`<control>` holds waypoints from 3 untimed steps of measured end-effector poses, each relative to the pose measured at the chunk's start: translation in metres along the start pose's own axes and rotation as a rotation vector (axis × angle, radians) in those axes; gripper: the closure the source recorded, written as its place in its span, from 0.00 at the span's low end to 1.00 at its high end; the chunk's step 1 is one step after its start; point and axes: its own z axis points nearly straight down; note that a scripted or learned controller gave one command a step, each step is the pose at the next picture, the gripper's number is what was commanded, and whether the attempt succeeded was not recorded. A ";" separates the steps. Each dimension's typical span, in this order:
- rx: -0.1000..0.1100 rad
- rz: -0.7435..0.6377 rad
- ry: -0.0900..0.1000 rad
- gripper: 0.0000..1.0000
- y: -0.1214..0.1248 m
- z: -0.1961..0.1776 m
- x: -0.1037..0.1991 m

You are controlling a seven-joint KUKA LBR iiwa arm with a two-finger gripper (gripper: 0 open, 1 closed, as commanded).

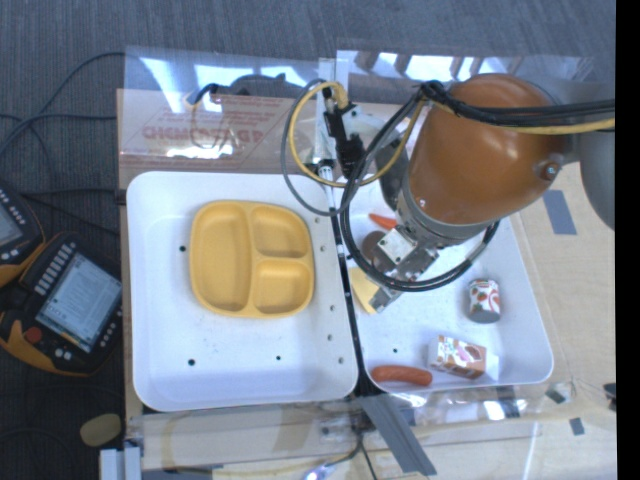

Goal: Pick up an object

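My gripper [386, 278] hangs low over the left side of the right bin [530, 343], under the big orange wrist band [475, 148]. Right beside its tip, a yellow wedge-shaped piece [361, 290] lies against the bin's left wall; whether they touch is unclear. A small orange-red piece [381, 220] pokes out from behind the wrist. Further right in the same bin lies a small can [484, 300] with a red and white label. A red and white packet [460, 356] and a reddish sausage [401, 375] sit near the front edge.
The left bin [160, 368] holds a yellow divided plate [252, 258]. Looped cables [315, 158] hang at the back between the bins. A handheld controller [65, 298] lies on the floor at left.
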 end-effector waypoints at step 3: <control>-0.004 -0.396 -0.001 1.00 -0.004 0.051 -0.025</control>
